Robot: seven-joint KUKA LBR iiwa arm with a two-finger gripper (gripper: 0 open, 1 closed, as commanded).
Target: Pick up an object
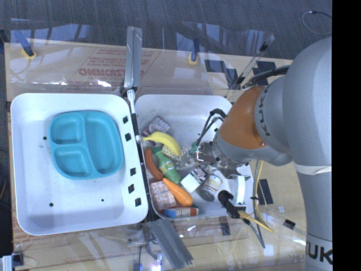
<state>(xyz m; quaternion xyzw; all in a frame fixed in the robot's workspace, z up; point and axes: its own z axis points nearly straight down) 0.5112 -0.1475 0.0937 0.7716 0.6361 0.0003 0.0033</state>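
Grey rounded arm (304,112) – curved yellow banana (164,141), tapered orange carrot (177,192).

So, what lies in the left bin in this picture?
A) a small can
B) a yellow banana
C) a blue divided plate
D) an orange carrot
C: the blue divided plate sits alone in the left bin, while the banana, the carrot and the can all lie in the right bin.
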